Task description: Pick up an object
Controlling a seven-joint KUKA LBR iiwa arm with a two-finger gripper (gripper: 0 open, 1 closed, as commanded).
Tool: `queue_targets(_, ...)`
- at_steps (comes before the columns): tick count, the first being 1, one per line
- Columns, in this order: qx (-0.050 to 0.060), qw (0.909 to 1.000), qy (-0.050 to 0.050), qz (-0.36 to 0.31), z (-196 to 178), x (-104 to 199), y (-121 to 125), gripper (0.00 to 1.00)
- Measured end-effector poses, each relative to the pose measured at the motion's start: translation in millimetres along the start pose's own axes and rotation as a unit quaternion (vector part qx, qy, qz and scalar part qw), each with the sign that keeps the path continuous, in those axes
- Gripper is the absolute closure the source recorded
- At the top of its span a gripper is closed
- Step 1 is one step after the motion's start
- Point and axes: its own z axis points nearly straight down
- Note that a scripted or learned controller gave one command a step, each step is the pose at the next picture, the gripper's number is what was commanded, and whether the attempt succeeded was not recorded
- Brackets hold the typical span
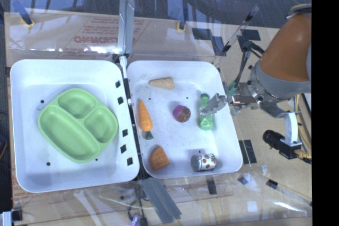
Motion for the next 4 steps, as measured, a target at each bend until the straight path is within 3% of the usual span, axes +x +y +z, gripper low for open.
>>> queue_targets(1, 0.001, 0.9965, 0.0, -0.084, 73, -4, 40, 0.0)
queue_targets(2, -0.008, 0.9858, 0.002, -0.168, 169, -27, 59, 0.0)
queue_targets(3, -0.005, 0.9885, 0.006, -0.151, 182, -21, 112, 0.0)
queue_targets(4, 0.0, 0.9779, 0.0, -0.209, 185, 19, 96, 0.0)
